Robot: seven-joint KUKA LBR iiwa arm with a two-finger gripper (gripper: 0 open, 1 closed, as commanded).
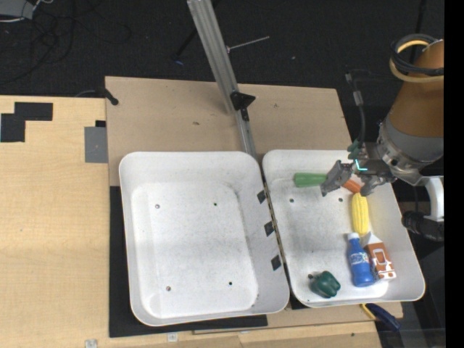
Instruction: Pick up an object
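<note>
The 2 white bins sit side by side; the left bin (pixel 190 232) lies apart from the gripper. In the right bin (pixel 319 223), a green stick (pixel 310 180) lies just left of the gripper (pixel 352 182), whose fingers are spread over an orange piece (pixel 353 185), gripping nothing. Below it lie a corn cob (pixel 359 214), blue bottle (pixel 359 262), orange box (pixel 380 260) and green pepper (pixel 325 284).

A dark floor (pixel 109 27) fills the upper part of the frame, with what look like loose cables (pixel 29 2) in the upper left corner. A pale wooden surface (pixel 51 216) spans the left side. A brown board (pixel 290 114) lies at centre, crossed by a slanting aluminium rail (pixel 217 56).
</note>
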